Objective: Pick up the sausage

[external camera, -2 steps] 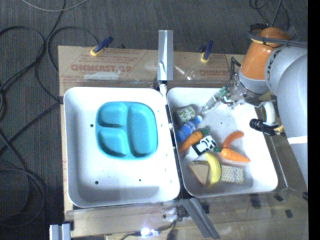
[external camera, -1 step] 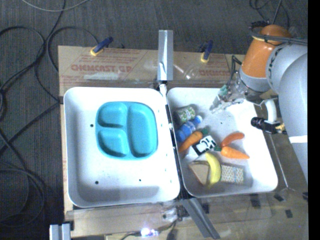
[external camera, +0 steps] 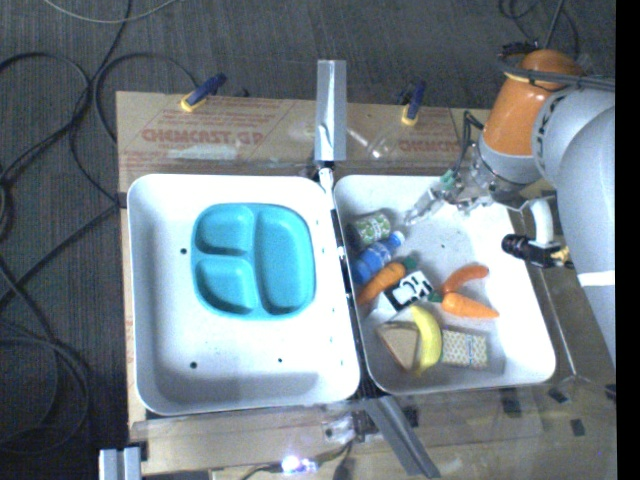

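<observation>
My jaws (external camera: 432, 200) hang over the upper part of the right bin (external camera: 520, 368), near its back wall, and from this slant I cannot tell how wide they stand; nothing shows between them, so I claim no hold on anything.

The sausage (external camera: 467, 276) (the reddish-orange, slightly curved piece, as I read it) lies on the bin floor toward the right of the clutter, well below my jaws and apart from them. Just beneath it, nearly touching, is a carrot (external camera: 470, 307). To its left sits a small black-and-white object (external camera: 410, 290), and beyond that a second carrot (external camera: 382, 281) lying at a slant beside a blue bottle (external camera: 375, 259) and a greenish can (external camera: 371, 228). Lower down, a banana (external camera: 428, 335) curves over a slice of bread (external camera: 400, 345), with a patterned sponge-like block (external camera: 465, 348) alongside.

The left bin (external camera: 160, 368) holds a blue divided tray (external camera: 254, 259).

By my judgement the task is barely begun: the sausage rests untouched, so the approach, the descent, the closing and the lift are all left to do.
</observation>
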